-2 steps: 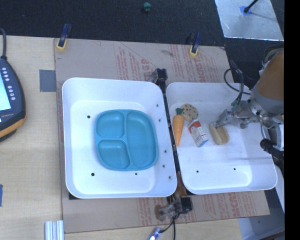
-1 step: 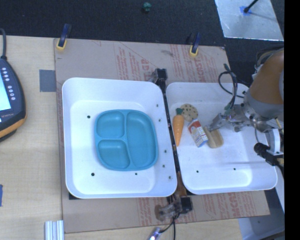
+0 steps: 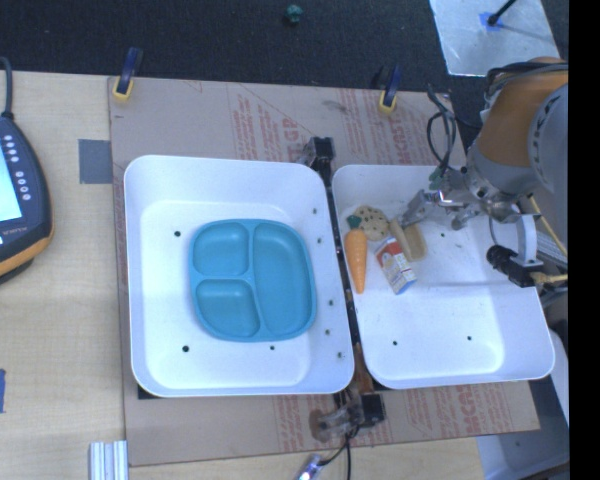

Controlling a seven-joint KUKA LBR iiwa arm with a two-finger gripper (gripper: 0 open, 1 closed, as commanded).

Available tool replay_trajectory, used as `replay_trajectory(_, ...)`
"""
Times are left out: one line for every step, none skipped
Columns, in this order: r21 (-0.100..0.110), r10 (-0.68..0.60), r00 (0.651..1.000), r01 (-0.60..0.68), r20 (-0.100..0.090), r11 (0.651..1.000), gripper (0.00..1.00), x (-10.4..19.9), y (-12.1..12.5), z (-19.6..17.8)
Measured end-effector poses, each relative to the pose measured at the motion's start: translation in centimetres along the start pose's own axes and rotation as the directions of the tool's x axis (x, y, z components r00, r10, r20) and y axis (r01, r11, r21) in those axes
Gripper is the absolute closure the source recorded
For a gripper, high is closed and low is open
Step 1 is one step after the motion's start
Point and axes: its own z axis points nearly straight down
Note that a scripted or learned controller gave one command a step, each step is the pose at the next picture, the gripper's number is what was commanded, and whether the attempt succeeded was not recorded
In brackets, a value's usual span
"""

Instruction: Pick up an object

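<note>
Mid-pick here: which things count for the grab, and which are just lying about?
For the job:
tool
carrot
small carton
cookie
right bin

Lying about:
blue divided plate
left bin
pendant
clamps

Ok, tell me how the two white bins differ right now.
The left bin holds one blue divided plate; the right bin holds several small things: a carrot, a cookie and a small carton. The left bin's plate sits at its middle; the right bin's things crowd its upper left. The gripper is over the right bin, not the left. Both are shallow and white.
</note>
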Motion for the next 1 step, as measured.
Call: replay_trajectory(0.000,0.000,1.000,0.000,0.000,1.000,0.00,2.73,1.51,-0.04)
